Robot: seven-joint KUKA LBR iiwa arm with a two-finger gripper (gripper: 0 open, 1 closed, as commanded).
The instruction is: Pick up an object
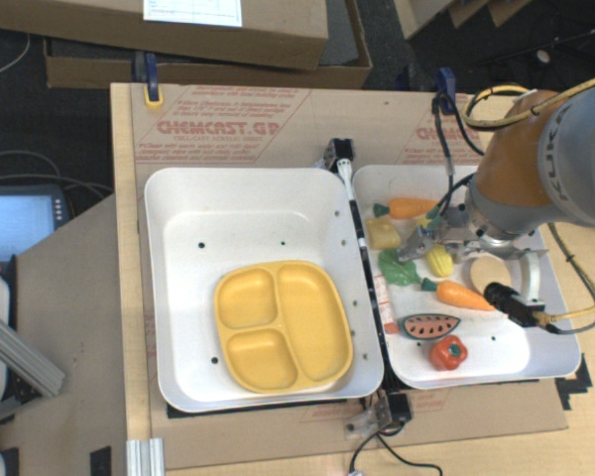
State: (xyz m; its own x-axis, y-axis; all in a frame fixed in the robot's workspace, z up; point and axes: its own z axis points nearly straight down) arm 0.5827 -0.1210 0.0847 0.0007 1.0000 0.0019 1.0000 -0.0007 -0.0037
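Cardboard-covered worktop: I see my jaws, grip state unclear, beside the yellow toy at right-centre.

Toy foods in my right bin: carrot lying slantwise, watermelon slice beside red tomato, small yellow corn, green leaf, orange piece.

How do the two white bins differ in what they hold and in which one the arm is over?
The left bin holds one yellow divided tray; the right bin holds many small toy foods, such as a carrot and a watermelon slice. The arm's gripper is over the right bin, not the left bin. Both are shallow, white and side by side.
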